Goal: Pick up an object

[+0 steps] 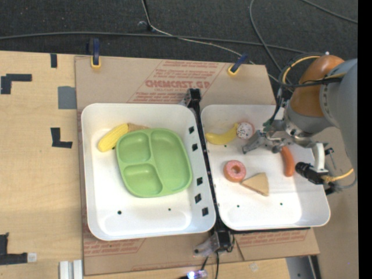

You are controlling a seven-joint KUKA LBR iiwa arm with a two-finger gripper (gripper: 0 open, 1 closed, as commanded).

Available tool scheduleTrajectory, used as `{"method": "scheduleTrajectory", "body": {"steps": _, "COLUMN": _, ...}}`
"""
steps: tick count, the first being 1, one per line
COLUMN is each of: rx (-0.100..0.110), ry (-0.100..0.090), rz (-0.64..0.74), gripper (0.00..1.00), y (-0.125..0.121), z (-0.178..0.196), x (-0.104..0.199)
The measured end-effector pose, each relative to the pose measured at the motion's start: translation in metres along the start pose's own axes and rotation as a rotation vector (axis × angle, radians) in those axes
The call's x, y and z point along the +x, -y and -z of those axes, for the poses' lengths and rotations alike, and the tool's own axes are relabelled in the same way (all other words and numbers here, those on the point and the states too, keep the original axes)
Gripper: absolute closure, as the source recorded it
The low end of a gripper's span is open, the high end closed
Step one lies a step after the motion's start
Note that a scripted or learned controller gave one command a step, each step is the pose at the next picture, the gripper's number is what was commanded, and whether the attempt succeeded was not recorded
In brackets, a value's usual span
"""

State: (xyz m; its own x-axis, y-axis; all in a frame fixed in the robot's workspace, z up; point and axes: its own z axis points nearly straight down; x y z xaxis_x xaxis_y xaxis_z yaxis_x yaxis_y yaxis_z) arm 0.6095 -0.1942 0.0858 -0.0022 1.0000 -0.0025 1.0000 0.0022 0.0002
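Over the right bin (302,217), the gripper (260,142) is held with fingers spread and nothing between them, near the small ball (244,130) and banana (221,136); the approach step is judged, and lowering and closing are needed next

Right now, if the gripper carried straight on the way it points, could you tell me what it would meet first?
The gripper points toward the picture's left, across the right bin. The small ball and then the banana lie nearest that line, though it may pass just beside or above them; height is unclear.
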Motion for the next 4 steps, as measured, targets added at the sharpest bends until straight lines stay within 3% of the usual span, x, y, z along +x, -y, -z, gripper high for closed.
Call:
{"method": "scheduleTrajectory", "body": {"steps": 1, "rx": -0.004, "ry": 0.003, "rz": 0.000, "gripper": 1.00, "y": -0.001, "z": 0.011, "x": 0.000}}
{"method": "scheduleTrajectory", "body": {"steps": 3, "rx": -0.003, "ry": -0.001, "rz": -0.002, "gripper": 1.00, "y": -0.003, "z": 0.100, "x": -0.004}}
{"method": "scheduleTrajectory", "body": {"steps": 4, "rx": -0.006, "ry": 0.000, "rz": -0.001, "gripper": 1.00, "y": -0.004, "z": 0.163, "x": -0.007}}
